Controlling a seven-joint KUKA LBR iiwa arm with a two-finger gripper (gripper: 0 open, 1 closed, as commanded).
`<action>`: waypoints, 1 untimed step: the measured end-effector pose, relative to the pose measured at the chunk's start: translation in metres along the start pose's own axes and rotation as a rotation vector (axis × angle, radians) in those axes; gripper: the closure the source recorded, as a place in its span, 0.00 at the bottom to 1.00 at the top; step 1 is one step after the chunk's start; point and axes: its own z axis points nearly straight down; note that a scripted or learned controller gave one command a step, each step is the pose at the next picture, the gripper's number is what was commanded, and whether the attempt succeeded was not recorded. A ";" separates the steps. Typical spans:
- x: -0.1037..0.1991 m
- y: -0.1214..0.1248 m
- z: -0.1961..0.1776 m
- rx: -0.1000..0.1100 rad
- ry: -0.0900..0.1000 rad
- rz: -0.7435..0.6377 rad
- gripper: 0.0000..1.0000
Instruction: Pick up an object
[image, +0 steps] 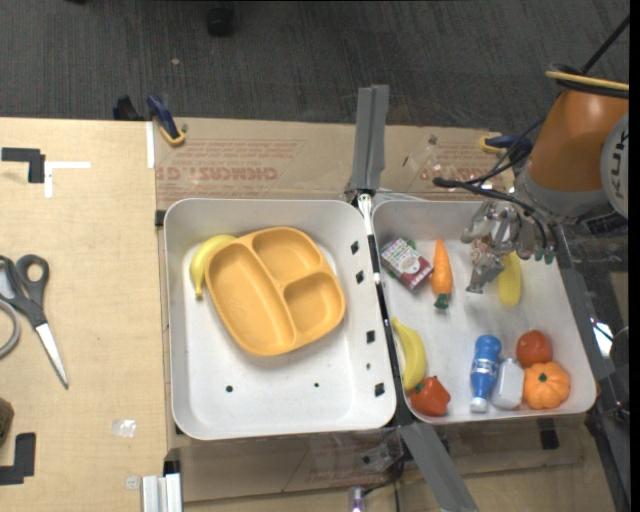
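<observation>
I see the gripper (487, 262) low in the right bin (575, 312), just beside a yellow lemon (510, 281). I cannot tell its state.

Grey arm (590, 150), orange band above wrist, black cables, bare-metal pincer (487, 270).

The right bin (570, 300) holds the graspable things: a carrot (441, 271) standing on end beside a small red-and-green carton (404, 261) near its far wall. A yellow piece (510, 279) lies right of the carrot, while a banana (409, 352), red pepper (431, 397), blue bottle (484, 368), tomato (534, 347) and small pumpkin (546, 386) crowd its near wall.
</observation>
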 end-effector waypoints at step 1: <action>0.017 0.067 0.014 0.000 0.001 0.116 0.00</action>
